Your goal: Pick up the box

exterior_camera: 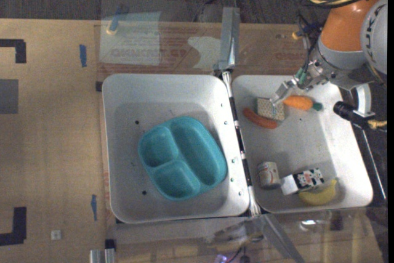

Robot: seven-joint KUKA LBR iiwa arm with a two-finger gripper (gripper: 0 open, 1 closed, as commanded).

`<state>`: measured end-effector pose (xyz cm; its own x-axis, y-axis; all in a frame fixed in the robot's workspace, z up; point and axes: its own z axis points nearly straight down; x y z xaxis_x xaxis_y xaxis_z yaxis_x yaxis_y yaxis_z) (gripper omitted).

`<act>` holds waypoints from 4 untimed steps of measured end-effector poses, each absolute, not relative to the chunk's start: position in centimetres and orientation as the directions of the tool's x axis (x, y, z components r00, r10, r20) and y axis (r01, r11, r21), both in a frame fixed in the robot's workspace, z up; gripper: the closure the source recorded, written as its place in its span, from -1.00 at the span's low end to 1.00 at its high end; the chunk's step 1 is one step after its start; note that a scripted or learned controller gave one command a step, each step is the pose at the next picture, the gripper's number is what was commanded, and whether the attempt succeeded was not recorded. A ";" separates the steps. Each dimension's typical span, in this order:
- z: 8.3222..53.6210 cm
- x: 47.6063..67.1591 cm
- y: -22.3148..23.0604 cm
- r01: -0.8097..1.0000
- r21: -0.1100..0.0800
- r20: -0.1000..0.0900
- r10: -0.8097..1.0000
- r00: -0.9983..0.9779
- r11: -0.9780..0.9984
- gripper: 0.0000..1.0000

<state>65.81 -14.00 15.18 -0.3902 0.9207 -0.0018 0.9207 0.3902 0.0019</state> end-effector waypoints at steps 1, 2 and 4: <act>10.2 65.4 -12.0 0.901 0.011 -0.008 0.901 -0.434 0.435 -1.00; 10.1 67.3 -12.3 0.953 0.016 0.000 0.953 -0.302 0.302 -1.00; 11.4 65.9 -12.7 0.950 0.031 -0.018 0.950 -0.311 0.311 1.00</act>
<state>65.90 -12.66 11.37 -0.3107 0.9503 -0.0184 0.9499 0.3111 0.0309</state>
